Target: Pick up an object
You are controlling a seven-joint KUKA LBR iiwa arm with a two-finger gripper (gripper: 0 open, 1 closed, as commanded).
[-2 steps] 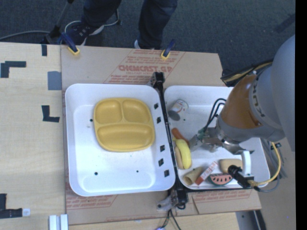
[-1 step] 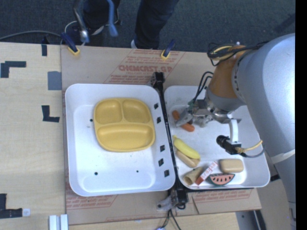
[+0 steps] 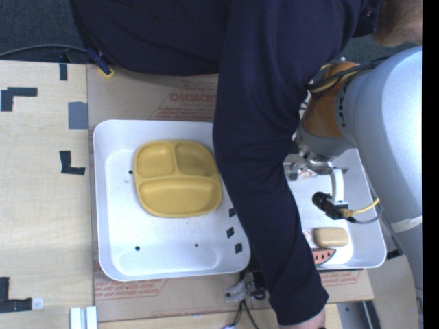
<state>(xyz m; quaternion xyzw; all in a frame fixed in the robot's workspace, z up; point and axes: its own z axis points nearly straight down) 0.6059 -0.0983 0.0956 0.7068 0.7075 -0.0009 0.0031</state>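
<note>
A yellow divided plate lies in the left white bin, toward its back. In the right bin a tan bread-like block rests near the front, with a watermelon-slice toy just in front of it. My gripper hangs over the right bin's back left part, below the orange wrist band. It is behind the tan block and apart from it. A dark sleeve hides its left side.
A person in dark navy clothing leans over the bench from the back, one arm stretched down between the two bins to the front edge. A black cable plug with a yellow wire hangs beside the gripper. Small dark bits lie in the left bin.
</note>
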